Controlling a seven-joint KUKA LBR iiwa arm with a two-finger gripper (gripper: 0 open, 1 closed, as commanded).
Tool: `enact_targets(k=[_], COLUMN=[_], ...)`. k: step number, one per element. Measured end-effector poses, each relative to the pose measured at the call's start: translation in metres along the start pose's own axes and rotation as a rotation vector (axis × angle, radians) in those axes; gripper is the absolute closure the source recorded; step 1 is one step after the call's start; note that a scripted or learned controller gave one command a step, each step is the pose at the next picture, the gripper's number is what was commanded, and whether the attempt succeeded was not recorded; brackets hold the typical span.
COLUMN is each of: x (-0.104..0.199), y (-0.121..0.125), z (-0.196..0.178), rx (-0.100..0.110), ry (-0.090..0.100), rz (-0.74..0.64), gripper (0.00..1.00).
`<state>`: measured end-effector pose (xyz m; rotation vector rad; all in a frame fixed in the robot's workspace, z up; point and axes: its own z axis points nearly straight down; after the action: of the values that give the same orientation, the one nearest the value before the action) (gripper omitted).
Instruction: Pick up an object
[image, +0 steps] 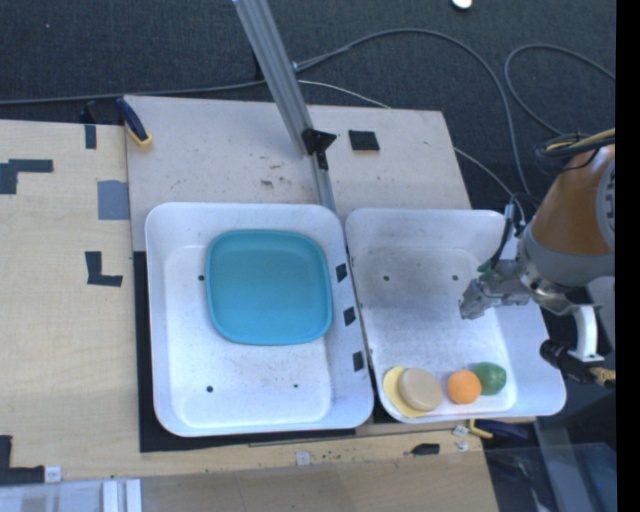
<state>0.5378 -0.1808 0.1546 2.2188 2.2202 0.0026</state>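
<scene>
In the right bin (420, 240), along its near edge, lie a tan round piece on a yellow one (414, 389), an orange ball (463, 387) and a green lump (490, 377). My gripper (476, 301) hangs over the right side of this bin, above and a little behind those objects, with nothing seen between its fingers. The arm's orange band (575, 210) is at the right edge. A blue square plate (268, 286) lies flat in the left bin (175, 330).
A slanted metal pole (292, 95) crosses the back of the bench to the gap between the bins. Cables (480, 70) trail on the dark floor behind. A yellow-handled tool (135, 122) lies at the back left corner of the board.
</scene>
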Motion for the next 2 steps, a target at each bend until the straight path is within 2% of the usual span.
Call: enact_targets(k=[1,2], x=[0.002,0.002], y=[0.011,0.011], z=[-0.051,-0.072], rx=[-0.001,0.002], ry=[0.0,0.001], rz=[0.0,0.0], gripper=[1.0,1.0])
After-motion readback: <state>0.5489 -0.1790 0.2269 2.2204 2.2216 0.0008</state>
